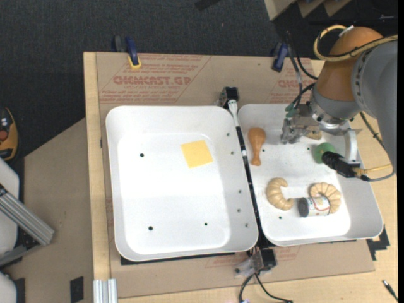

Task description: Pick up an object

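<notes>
My gripper (291, 133) hangs over the back of the right bin (353, 226), just right of a tan chicken drumstick (256, 143). A green object (324, 150) lies to the gripper's right, partly hidden by the arm. Toward the bin's front lie a pale croissant (278, 192), a small dark-capped can (314, 206) and a braided pastry (327, 194) behind it. A yellow square (196, 153) lies flat in the left bin (126, 219). Nothing shows between the fingers.
The grey arm with its orange band (348, 62) reaches in from the upper right, with a black cable (347, 167) trailing over the right bin. Blue clamps (131, 48) hold the cardboard base at the back. A black divider hinge (243, 163) runs between the bins.
</notes>
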